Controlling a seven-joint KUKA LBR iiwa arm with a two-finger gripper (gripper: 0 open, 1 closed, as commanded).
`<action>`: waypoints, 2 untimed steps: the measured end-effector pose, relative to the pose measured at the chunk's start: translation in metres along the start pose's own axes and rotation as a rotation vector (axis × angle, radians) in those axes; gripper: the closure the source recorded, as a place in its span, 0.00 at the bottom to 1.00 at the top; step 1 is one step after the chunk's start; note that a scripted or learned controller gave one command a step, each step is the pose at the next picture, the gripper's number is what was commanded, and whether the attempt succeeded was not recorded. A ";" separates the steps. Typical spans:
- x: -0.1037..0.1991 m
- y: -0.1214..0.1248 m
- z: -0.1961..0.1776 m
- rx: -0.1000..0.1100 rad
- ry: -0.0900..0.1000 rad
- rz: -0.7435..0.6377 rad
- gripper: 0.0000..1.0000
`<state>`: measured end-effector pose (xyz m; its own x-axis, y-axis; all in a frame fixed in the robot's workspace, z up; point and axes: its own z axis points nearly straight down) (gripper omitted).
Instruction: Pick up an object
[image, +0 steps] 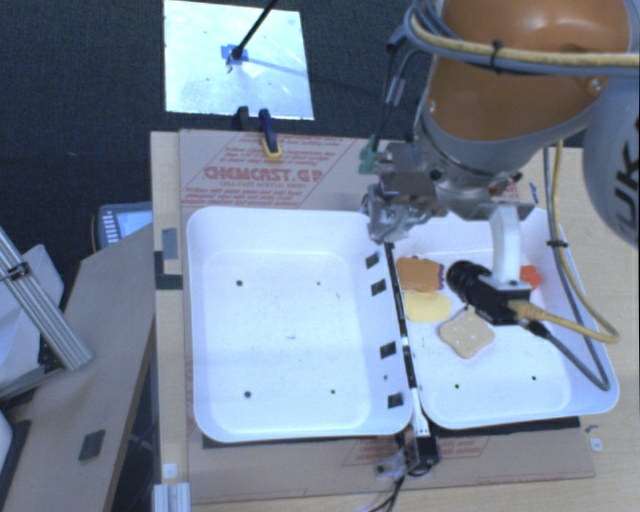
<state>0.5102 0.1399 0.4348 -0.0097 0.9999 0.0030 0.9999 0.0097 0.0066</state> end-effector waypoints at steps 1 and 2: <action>0.045 -0.024 -0.008 0.005 0.000 0.001 1.00; 0.064 0.011 -0.106 -0.007 0.003 0.003 1.00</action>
<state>0.5203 0.2040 0.5408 -0.0067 1.0000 0.0056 0.9999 0.0066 0.0132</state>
